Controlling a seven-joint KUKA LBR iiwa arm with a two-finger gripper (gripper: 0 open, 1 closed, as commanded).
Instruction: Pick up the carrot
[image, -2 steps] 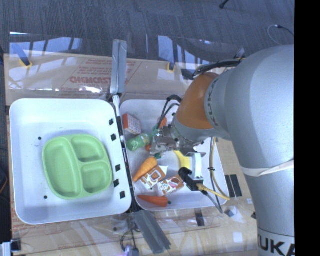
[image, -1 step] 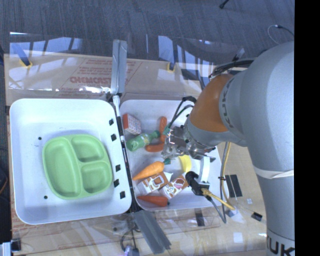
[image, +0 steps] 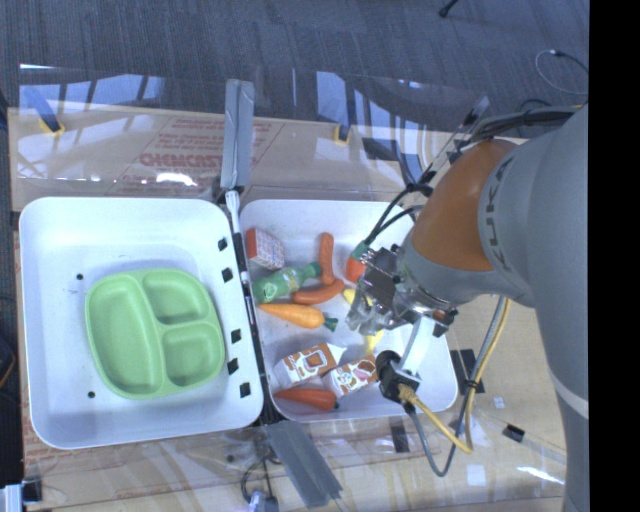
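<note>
The green tray (image: 155, 330) sits left of the carrot (image: 291, 314), which lies loose among toy foods in the right bin (image: 300, 215). Just right of the carrot hovers the pincer (image: 365, 312), apparently for a descent; its spread cannot be told.

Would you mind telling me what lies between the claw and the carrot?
In the camera view, bare white bin floor separates the claw from the carrot.

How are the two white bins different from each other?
The left bin holds one green divided plate; the right bin holds a jumble of toy food, including an orange carrot. The gripper hangs over the right bin, while nothing hangs over the left bin. Both are shallow, white and side by side.
</note>
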